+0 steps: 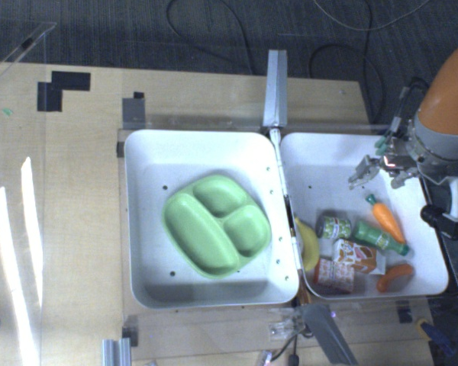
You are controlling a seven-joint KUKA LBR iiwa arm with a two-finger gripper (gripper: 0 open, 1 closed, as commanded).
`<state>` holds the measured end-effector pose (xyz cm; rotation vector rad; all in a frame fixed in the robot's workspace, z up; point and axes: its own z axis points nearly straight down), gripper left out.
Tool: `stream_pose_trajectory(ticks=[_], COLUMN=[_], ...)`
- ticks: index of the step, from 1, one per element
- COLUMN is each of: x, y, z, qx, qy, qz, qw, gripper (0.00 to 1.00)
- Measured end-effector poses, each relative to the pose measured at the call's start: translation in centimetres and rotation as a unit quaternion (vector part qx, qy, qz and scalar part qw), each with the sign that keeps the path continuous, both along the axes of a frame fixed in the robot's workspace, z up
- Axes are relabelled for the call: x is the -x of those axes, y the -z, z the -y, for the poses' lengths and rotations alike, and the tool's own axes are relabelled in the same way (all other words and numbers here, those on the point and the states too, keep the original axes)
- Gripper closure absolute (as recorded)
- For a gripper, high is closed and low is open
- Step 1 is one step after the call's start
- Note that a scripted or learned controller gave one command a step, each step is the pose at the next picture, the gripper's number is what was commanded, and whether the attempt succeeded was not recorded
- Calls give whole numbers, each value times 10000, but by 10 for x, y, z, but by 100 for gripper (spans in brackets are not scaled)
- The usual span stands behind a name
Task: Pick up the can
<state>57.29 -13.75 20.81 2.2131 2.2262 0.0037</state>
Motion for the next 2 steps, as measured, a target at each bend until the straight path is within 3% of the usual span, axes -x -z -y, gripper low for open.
stream_pose_trajectory(ticks=[1, 2], x=[0, -1], y=[0, 119], z=[0, -32], qx=[0, 10], qy=[0, -174], qz=[0, 49], qw=[10000, 9998], gripper=[0, 0])
